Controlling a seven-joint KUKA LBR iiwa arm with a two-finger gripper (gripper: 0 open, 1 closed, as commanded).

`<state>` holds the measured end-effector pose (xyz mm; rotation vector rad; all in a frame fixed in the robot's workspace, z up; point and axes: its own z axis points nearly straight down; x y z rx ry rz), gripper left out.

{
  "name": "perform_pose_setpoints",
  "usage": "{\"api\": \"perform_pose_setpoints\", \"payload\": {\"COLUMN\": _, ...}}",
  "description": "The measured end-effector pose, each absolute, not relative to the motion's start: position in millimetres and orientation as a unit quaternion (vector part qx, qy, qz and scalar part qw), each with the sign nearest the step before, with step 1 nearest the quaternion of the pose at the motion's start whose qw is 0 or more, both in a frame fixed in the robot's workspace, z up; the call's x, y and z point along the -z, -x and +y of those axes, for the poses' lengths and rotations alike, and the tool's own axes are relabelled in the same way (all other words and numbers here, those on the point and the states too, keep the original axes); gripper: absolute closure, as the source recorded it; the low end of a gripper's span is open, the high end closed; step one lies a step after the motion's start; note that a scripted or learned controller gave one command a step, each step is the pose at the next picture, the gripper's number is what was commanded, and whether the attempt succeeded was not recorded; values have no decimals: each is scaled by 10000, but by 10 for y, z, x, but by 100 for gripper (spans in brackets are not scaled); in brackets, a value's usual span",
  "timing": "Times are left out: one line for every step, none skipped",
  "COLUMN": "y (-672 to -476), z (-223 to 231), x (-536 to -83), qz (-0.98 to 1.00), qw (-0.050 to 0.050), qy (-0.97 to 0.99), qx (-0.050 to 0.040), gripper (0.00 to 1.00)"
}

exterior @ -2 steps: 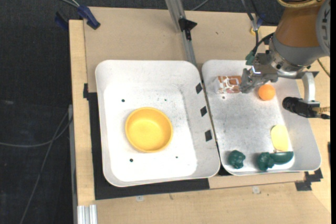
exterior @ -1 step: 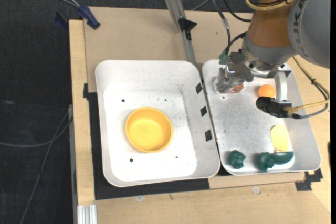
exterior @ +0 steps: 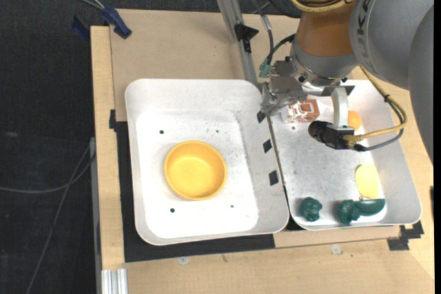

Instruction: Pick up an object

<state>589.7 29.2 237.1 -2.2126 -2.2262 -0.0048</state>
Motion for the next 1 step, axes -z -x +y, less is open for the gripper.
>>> {"api": "perform_pose_setpoints", "payload": {"y": -5903, "z": 845, "x": -2472, "qz": -7094, "qw": 9, "qy": 7048, "qx": 20, "gripper": 100}}
